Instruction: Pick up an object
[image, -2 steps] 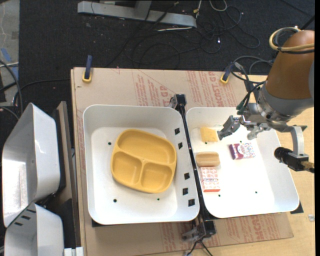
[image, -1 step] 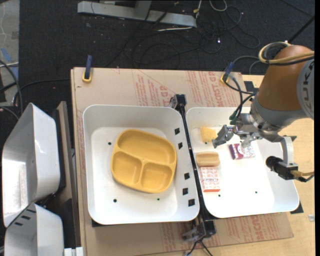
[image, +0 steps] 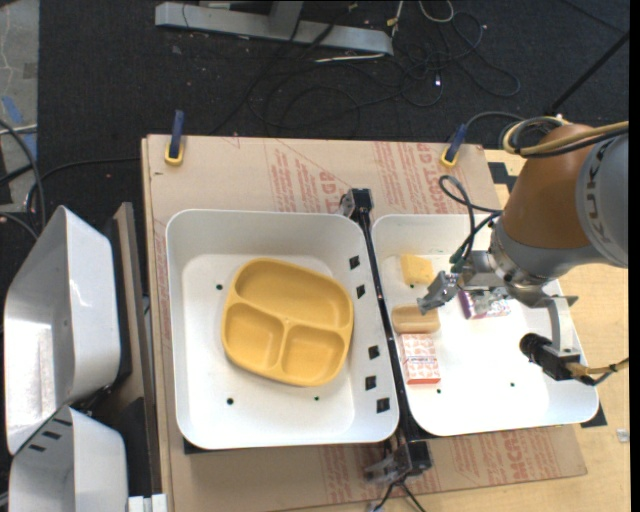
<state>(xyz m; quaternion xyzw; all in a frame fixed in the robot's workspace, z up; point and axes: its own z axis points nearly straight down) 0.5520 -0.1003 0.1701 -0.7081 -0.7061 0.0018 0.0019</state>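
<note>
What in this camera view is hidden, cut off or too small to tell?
1. Camera view: the arm hides the far right corner of the right bin.
2. Camera view: the purple and white item is partly covered by the end effector; its kind is unclear.
3. Camera view: print on the red and white packet is too small to read.

Setting: robotics lab test bench. A grey and orange industrial arm (image: 560, 200) is reaching over two white bins (image: 180, 330) sitting side by side on a cardboard sheet (image: 300, 165). Clamps (image: 176, 140) are gripping the sheet's far edge. Loose cables (image: 300, 90) are trailing across the dark floor behind. Spare white tubs (image: 60, 300) are standing at left.
</note>
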